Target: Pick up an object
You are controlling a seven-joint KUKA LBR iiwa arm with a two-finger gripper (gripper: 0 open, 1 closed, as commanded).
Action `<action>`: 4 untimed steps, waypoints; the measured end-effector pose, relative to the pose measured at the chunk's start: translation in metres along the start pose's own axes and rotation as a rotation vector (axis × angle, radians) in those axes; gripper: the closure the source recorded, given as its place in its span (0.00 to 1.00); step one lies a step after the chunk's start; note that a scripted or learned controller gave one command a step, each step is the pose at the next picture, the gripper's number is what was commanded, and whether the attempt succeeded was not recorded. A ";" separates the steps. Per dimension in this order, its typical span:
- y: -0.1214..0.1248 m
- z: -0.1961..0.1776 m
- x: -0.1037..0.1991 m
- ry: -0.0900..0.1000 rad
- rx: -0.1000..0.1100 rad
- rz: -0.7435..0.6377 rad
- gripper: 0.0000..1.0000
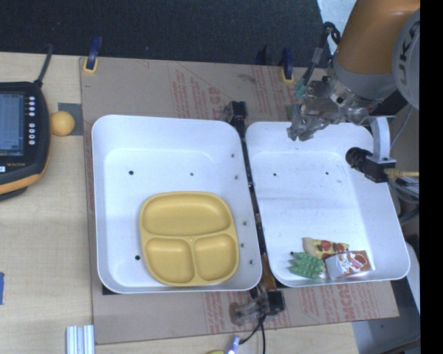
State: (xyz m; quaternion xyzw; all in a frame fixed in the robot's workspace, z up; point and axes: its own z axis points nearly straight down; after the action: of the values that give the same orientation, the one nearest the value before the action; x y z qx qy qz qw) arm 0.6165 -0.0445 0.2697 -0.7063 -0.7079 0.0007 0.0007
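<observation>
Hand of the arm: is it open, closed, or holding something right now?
Hand: cannot be told. It is above the far edge of the right bin, apart from the toys in the near corner.

Bench (pixel 29 271): pale wood-look top, seen from above.
Cardboard sheet (pixel 170 87): brown, flat on the bench, under both bins.
Left bin (pixel 133 139): shallow, white, on the cardboard sheet.
Right bin (pixel 317 190): white, just right of the left bin, rims nearly touching.
Control pendant (pixel 11 139): dark with an orange edge, on the bench left of the left bin.
Yellow ball (pixel 62 122): between the control pendant and the left bin.
</observation>
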 end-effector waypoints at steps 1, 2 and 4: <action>0.018 0.055 0.052 -0.001 0.003 -0.003 1.00; -0.005 0.033 -0.002 0.000 0.003 0.000 1.00; 0.034 0.036 -0.050 0.000 0.000 0.001 1.00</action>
State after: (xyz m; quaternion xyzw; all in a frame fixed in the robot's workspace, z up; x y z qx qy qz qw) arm 0.6503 -0.0946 0.2336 -0.7066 -0.7077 0.0009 0.0009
